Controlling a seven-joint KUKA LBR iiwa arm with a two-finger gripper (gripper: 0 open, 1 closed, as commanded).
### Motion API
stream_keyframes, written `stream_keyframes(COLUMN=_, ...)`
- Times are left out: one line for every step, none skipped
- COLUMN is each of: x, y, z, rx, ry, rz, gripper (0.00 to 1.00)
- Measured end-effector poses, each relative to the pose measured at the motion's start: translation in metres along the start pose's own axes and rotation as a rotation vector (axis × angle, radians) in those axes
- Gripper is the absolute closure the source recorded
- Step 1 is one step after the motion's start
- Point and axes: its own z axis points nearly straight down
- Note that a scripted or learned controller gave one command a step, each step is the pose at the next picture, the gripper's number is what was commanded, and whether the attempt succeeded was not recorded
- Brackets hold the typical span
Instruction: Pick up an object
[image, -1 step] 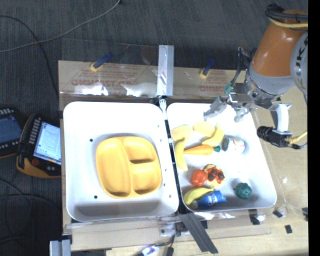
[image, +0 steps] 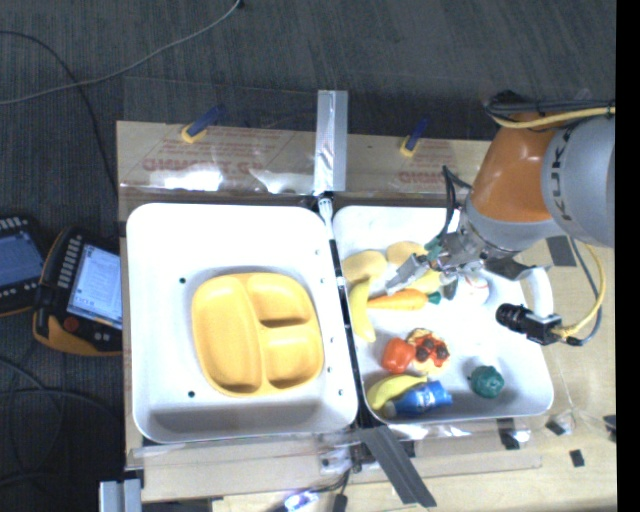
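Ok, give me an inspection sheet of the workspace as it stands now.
Surface: bench bearing two white bins, left bin and right bin.
Job's things: in the right bin, carrot, red pepper, banana, blue bottle, green ball.
Clutter: yellow divided tray in the left bin.
Grippers: claw low over the right bin, near the carrot.
Cables: yellow cable by the arm; black cables on the floor.
Surroundings: handheld pendant on the dark carpet.

Divided tray (image: 258, 330) in left bin (image: 160, 240); toy foods (image: 415, 350) in right bin (image: 530, 385), tool (image: 432, 266) above.
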Motion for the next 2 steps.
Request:
stream_keyframes(x=-0.007, y=0.020, z=0.049, rx=-0.025, ry=-0.014, rz=-0.031, gripper=0.00)
stream_keyframes(x=0.055, y=0.094, z=-0.027, rx=-0.002, ry=-0.001, rz=-0.077, gripper=0.00)
